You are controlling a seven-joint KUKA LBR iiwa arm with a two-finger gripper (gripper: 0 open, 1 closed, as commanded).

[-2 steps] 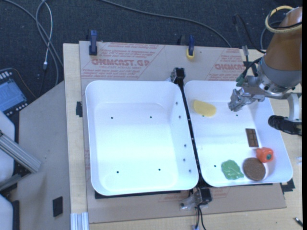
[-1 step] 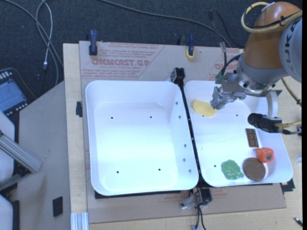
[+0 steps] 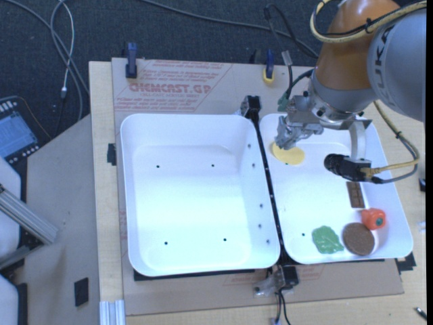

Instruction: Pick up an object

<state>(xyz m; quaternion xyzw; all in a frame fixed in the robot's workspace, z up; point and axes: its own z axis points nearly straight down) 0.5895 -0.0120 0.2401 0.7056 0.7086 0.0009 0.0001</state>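
My gripper (image 3: 287,141) hangs over the far left part of the right bin (image 3: 304,208), right above a flat pale yellow disc (image 3: 291,156) that lies on the bin floor. Its tips come down at the disc's upper edge and partly cover it. At the bin's near right corner lie a green crumpled piece (image 3: 327,240), a round brown disc (image 3: 358,239) and a small orange and red toy (image 3: 373,219). A thin brown bar (image 3: 354,195) lies beside the right wall.
The left bin (image 3: 193,195) stands beside the right one, parted by a black rim. A black cylinder (image 3: 346,165) on the arm juts out over the right bin. Clamps and cables sit at the bench's far edge.
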